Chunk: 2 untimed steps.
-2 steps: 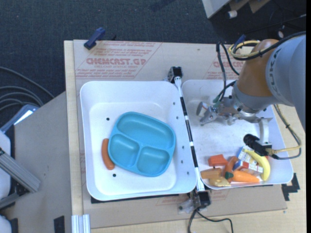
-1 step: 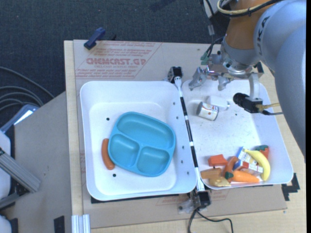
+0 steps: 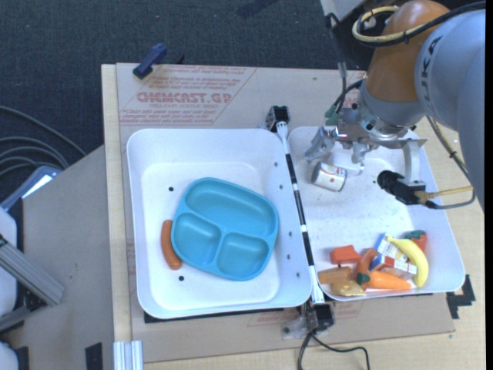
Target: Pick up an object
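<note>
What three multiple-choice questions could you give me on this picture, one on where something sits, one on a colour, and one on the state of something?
1. Where does the sausage lie?
A. in the left bin, along the left side of the divided plate
B. in the right bin among the toy food
C. on the dark floor

2. What colour is the divided plate?
A. red
B. light blue
C. yellow

3. How does the small white can sit?
A. on its side on the right bin's floor, below the gripper
B. inside a compartment of the divided plate
C. on top of the banana

Answers: 1 A, the sausage rests on the left bin floor beside the plate's left edge. 2 B, the plate is light blue against the white bin. 3 A, the can lies tipped over in the right bin, apart from the banana and the rest of the food pile.
</note>
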{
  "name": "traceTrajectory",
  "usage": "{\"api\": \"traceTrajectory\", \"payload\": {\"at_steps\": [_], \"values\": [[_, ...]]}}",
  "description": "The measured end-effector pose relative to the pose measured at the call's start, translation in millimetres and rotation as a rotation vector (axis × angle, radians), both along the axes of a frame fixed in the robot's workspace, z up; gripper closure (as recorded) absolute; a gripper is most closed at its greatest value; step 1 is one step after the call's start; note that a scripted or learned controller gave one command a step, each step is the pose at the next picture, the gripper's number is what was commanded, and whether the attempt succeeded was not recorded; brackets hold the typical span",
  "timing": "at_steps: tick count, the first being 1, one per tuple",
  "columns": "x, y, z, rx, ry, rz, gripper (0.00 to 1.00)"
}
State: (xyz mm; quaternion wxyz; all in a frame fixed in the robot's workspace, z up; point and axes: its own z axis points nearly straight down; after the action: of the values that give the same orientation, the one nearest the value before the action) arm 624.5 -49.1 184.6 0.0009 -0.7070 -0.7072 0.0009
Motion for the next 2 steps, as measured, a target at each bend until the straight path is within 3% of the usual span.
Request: {"api": "traceTrajectory", "payload": {"at_steps": [1,2], "values": [[-13,-52,-73,0.000,0.000,-0.001,0.00],[-61,5,0,0.001,0.000,0.000,0.00]]}}
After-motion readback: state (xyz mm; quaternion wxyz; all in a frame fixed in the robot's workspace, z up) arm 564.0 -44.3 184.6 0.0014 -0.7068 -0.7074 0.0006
